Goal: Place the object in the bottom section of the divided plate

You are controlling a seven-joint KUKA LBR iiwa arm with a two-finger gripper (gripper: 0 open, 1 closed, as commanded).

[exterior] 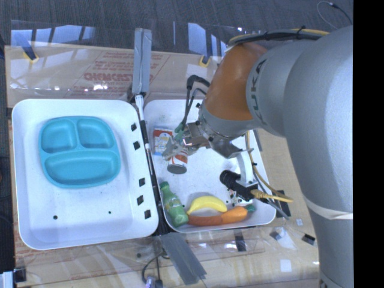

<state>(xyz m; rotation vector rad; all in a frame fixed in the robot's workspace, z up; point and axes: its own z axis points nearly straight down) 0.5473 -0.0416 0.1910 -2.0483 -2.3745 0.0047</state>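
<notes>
Trouble ahead maybe: tool point(179, 141) pinches the small can point(177, 155) only by its top, so it could slip before reaching the blue plate point(78, 150) at nine o'clock.

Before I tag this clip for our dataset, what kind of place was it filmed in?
Most likely a robotics lab bench set up for pick-and-place trials: a KUKA arm reaches over two white bins, one holding a blue divided plate, the other toy food like a banana and a carrot.
</notes>
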